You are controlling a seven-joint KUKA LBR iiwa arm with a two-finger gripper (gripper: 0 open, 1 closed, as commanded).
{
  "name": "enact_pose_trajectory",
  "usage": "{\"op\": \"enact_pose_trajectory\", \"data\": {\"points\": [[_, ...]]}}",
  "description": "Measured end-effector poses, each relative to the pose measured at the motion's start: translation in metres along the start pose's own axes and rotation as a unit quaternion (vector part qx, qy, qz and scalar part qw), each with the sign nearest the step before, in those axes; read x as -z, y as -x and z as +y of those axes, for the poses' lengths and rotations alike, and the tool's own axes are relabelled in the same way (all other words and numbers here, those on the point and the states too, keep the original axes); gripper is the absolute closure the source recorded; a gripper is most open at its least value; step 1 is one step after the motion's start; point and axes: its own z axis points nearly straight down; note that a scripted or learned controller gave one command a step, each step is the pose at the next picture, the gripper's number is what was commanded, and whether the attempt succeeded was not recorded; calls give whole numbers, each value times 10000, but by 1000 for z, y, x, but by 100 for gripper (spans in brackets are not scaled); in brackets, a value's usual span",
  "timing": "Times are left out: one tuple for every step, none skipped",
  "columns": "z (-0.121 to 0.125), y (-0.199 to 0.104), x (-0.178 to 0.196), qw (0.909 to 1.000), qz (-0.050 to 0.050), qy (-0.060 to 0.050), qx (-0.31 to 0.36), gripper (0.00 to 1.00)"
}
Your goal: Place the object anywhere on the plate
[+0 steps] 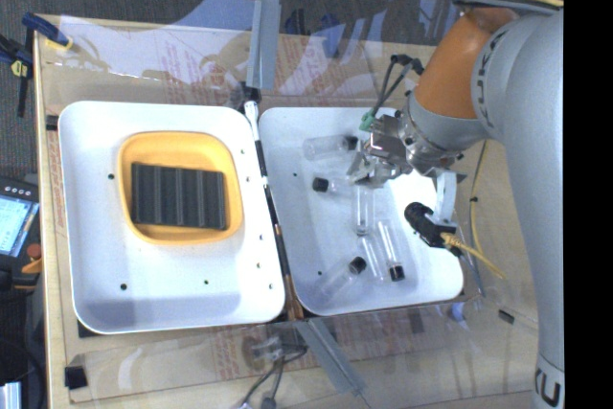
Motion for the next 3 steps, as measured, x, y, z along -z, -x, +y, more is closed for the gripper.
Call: {"op": "enact_pose_trajectory", "data": {"points": [[21,-58,15,9953,-8,20,970,100],[19,-112,30,9894,-11,8,1455,100],[42,-135,-8,9775,-12,16,2108,100]]}}
